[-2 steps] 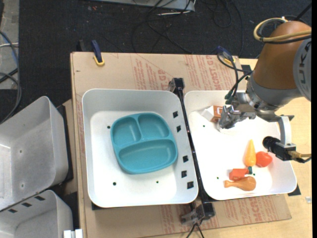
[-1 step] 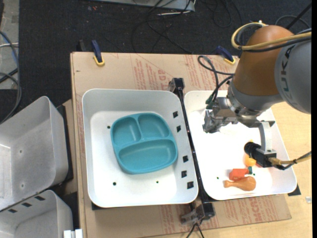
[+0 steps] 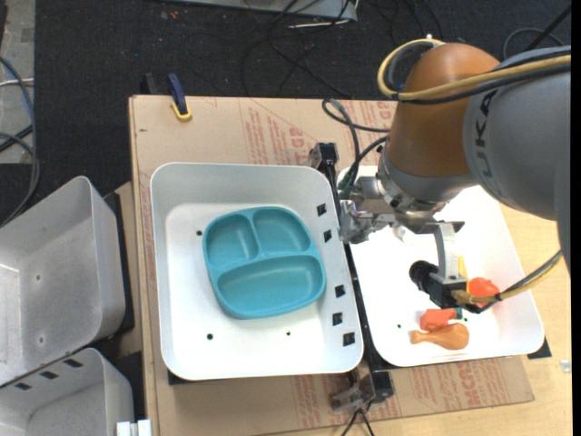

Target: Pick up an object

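Trouble could come from crowding: the drumstick [image 3: 442,336] lies well right of the blue plate [image 3: 263,262], just beside an orange toy [image 3: 438,317]. The jaws, whose state I cannot tell, might knock both aside.

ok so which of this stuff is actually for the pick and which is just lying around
For the job:
blue divided plate in the left bin
red-orange toy and tan drumstick-shaped toy in the right bin

Just lying about:
yellow-tipped clamp at the board's corner
cables on the floor
grey tubs at the left
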You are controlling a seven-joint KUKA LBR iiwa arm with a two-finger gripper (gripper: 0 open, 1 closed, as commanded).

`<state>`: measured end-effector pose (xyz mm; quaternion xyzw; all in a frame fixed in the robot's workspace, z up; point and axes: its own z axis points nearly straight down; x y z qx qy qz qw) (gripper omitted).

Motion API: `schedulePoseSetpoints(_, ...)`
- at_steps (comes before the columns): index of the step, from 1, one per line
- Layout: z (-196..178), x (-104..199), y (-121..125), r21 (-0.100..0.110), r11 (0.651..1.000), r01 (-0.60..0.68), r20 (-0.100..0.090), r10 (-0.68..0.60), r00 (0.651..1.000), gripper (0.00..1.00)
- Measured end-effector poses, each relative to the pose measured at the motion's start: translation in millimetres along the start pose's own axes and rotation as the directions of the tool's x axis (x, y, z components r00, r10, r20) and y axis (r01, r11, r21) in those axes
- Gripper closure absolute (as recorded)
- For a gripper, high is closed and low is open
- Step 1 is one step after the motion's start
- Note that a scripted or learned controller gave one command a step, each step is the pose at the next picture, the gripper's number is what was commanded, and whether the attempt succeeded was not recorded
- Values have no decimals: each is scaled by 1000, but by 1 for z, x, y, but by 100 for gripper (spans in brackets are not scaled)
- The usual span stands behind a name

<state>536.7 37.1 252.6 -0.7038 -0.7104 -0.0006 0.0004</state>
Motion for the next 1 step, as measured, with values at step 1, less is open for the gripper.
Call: schedulePoseSetpoints(1,19,54,10,1,1000,-1,1,1,1000,100)
